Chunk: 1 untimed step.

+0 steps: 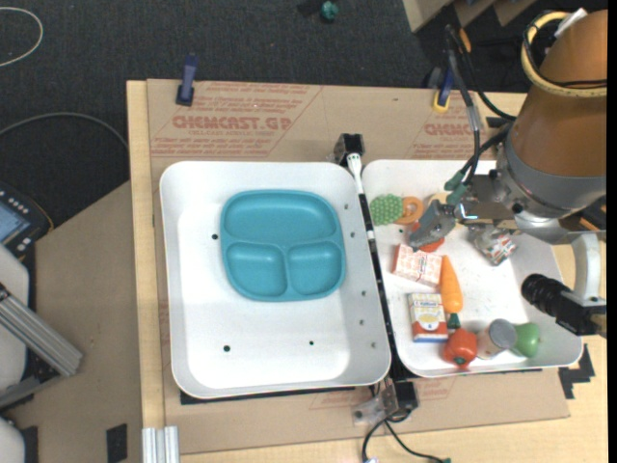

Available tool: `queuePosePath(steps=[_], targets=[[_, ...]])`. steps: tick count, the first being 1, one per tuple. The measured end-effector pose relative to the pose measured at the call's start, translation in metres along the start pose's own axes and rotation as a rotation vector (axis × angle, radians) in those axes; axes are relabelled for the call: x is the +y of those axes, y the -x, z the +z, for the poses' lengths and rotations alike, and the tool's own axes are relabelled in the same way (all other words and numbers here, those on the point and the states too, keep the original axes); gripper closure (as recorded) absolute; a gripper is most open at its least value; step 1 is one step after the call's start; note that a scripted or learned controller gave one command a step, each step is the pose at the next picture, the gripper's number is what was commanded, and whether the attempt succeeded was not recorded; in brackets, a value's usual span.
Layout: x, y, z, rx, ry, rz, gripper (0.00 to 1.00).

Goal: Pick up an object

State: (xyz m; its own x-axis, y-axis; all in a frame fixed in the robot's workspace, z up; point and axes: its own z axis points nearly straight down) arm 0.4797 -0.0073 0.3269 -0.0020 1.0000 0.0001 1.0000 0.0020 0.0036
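Two bins (183, 258) sit on cardboard; gripper (431, 228) hangs over the right bin's carton (418, 264); jaw state cannot be told.

red print reading "chemcast gp" repeats along the far edge of the brown board (260, 114) under the bins; the smaller lines around it are too blurred to read.

A blue clamp (186, 80) and a yellow clamp (442, 95) grip the far edge of the surface (280, 114). Black cables (58, 123) lie on the dark floor (145, 17). A small teal item (330, 10) lies there too.
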Motion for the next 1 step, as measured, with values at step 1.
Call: queuePosePath(steps=[1], targets=[[-0.0001,-0.0053,-0.0077,0.000,-0.001,0.000,0.00]])
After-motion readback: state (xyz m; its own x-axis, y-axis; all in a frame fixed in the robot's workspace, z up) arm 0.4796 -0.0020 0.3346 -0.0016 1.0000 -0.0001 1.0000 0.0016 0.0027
